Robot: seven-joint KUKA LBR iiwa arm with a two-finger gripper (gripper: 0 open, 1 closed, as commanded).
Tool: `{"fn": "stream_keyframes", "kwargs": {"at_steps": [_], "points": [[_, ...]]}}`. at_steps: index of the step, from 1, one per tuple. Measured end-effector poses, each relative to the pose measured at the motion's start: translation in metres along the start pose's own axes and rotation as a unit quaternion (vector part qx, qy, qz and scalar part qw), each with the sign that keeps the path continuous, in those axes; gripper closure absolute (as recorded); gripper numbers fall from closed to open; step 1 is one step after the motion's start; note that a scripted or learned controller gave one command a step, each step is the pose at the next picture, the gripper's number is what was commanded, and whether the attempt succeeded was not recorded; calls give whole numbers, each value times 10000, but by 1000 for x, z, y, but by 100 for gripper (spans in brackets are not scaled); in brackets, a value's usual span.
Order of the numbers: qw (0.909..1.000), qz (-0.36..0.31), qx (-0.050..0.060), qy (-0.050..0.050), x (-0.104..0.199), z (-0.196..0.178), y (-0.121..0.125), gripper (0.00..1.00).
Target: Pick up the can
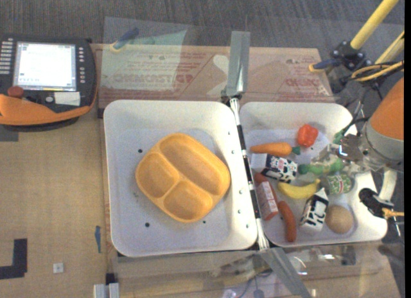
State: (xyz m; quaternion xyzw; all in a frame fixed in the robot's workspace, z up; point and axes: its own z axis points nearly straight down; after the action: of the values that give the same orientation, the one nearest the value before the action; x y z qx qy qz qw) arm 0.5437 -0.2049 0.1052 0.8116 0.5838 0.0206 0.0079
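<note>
Nearest the lower edge, the right bin [308, 242] holds a red sausage [289, 221], a black-and-white carton [314, 212], a brown egg-like ball [340, 219], a banana [299, 190] and a carrot [272, 149]. Its green can [338, 183] lies by the right wall, beside the gripper [343, 151]; whether the gripper is clenched or released cannot be told. Left bin [122, 181]: an orange divided tray [183, 176].

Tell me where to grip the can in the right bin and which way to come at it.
Grip the can across its round body, coming straight down from above. It seems to stand among the banana, a carton and the egg-like ball, so side approaches look blocked. The gripper is just above it.
</note>
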Motion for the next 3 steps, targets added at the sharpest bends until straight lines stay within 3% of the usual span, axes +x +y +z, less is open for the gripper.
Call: {"fn": "stream_keyframes", "kwargs": {"at_steps": [1, 2, 3], "points": [[9988, 480, -8, -17, -1, 0, -11, 0], [9988, 481, 12, -53, -3, -6, -12, 100], [9989, 469, 24, -31, 0, -6, -12, 0]]}}
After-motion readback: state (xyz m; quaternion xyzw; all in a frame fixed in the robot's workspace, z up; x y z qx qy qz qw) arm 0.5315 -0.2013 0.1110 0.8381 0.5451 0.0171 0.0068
